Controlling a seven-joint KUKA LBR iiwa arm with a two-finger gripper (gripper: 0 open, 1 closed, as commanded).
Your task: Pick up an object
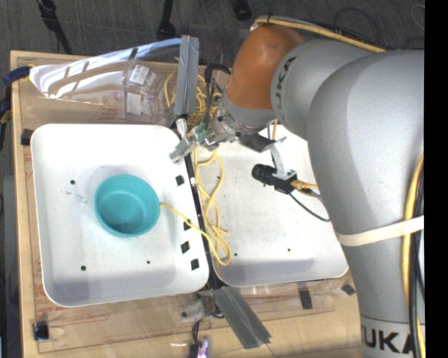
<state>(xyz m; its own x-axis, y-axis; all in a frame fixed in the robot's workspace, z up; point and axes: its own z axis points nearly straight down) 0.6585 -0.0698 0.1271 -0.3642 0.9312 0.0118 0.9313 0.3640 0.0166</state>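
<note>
Camera view: a round teal bowl, glossy and upright, is seen in the left bin; whether the jaws are clenched cannot be told.

A teal bowl sits in 1 of 2 white bins; yellow cable, grey arm with orange band, tan counter.

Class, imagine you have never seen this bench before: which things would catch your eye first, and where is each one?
The huge grey arm with its orange band fills the right side, bending over the right bin. Next comes the teal bowl, sitting upright near the middle of the left bin. A yellow cable trails along the seam between the two bins.
</note>
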